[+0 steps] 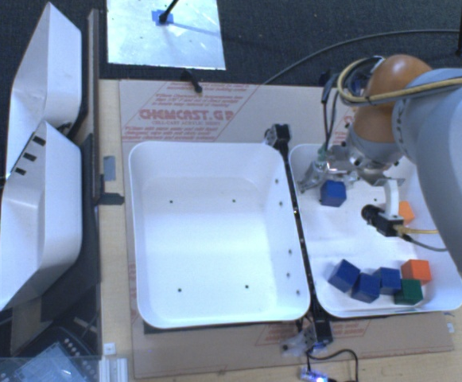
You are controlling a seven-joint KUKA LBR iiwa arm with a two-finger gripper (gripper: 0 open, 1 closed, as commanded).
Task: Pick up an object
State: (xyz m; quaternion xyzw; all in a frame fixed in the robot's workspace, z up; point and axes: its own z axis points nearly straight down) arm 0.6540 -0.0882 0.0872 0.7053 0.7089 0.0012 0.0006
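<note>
My gripper (331, 180) hangs over the far left part of the right bin (447, 299), under the arm's orange band. A blue cube (333, 194) sits right at the gripper's lower end, touching or nearly touching it; whether it is gripped is unclear. A row of blocks lies along the bin's near edge: three blue cubes (344, 275), (366, 287), (389, 279), an orange cube (416, 270) and a green cube (409, 294). A small orange piece (405, 212) peeks out beside the arm.
The left bin (215, 229) stands beside the right one, with a black divider clip (278, 133) at their far joint. The grey arm covers the right bin's far right part. A cable and black connector (378, 220) hang from the wrist.
</note>
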